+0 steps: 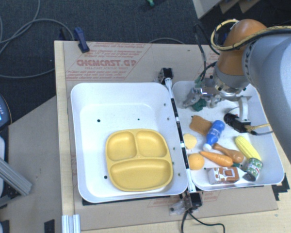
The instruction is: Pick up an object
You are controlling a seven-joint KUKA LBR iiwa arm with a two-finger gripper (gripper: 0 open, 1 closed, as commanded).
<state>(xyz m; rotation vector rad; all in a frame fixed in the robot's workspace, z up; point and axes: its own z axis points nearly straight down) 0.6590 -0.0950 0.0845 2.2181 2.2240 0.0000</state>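
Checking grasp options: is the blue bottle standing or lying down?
Lying down. The blue bottle rests on its side in the right bin, its white cap toward the carrot.

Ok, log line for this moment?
arm: over right bin far end | gripper: low, nothing seen held | toys: lying in right bin | left bin: yellow tray

arm (274,57) — cut off right | end effector (200,97) fingers — unclear

Yellow divided tray (138,159), white bins (87,125), blue bottle (214,133), orange carrot (216,158), yellow corn (247,148), brown bread (200,124)
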